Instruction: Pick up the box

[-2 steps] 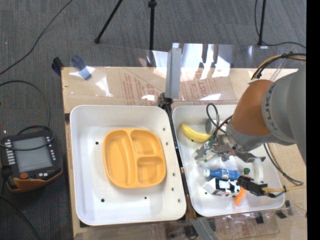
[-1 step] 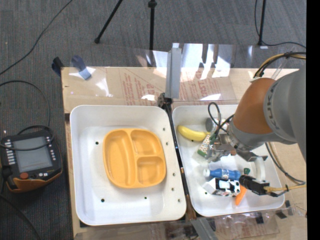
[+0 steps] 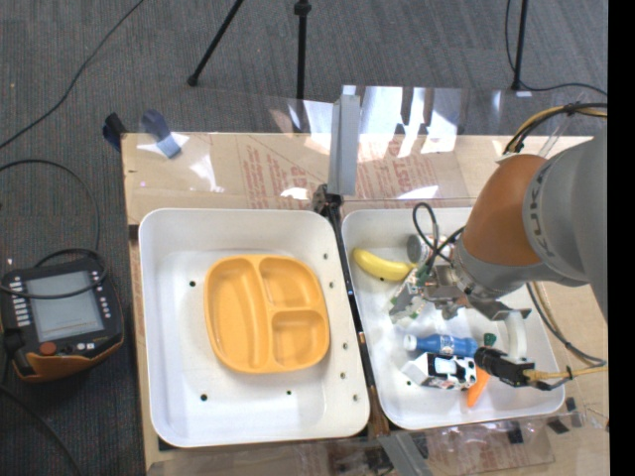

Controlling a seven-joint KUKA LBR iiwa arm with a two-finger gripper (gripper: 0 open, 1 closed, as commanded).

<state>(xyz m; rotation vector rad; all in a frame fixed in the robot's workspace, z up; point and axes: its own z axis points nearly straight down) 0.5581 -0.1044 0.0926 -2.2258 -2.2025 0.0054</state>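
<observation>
Here the box (image 3: 447,370) lies lengthwise left-right; tool (image 3: 417,291) state: cannot tell.

My arm (image 3: 556,216) looked like smooth grey metal with a glossy orange band. Both bins (image 3: 159,266) were smooth white plastic, the divided plate (image 3: 266,312) a matt yellow plastic. The table (image 3: 248,172) beneath showed bare brown cardboard under a shiny clear sheet.

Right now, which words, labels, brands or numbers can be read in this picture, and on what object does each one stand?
"KUKA", partly visible, runs down the grey arm beside its orange band.
Red print on the clear sheet behind the bins: too blurred to read.
Pendant screen: too small to read.
Cow-patterned box: no readable text.
</observation>
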